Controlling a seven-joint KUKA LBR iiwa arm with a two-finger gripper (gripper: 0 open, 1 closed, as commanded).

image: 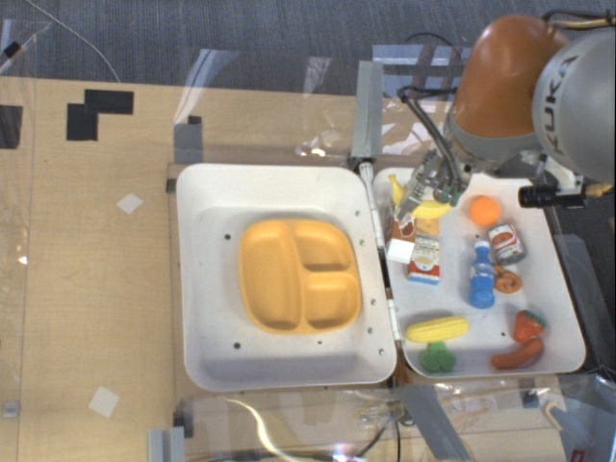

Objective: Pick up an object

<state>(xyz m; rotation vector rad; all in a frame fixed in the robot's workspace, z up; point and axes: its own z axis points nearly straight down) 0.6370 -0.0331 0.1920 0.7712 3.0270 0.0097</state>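
Your pincer (pixel 426 189) hangs low over the far left corner of the right-hand bin (pixel 568 340) on the counter (pixel 87 258), its tip crowded in among toy food; you cannot tell from this angle how the pincer is set or whether it has anything. Directly under and just beside it lies a yellow banana (pixel 430 211), with a small brown item touching it on the near left that is too small to name. Just nearer than the pincer stands a small white and red carton (pixel 423 259). To its right sits an orange ball (pixel 485 210), and beyond that a red and white can (pixel 505 243) and a blue bottle (pixel 481 273). Far to its left, in the other bin, rests a yellow divided tray (pixel 298 275). The step looks like the grasp attempt itself, probably on the banana. Your next move calls for a firm grip confirmed, then a straight lift clear of the neighbours.
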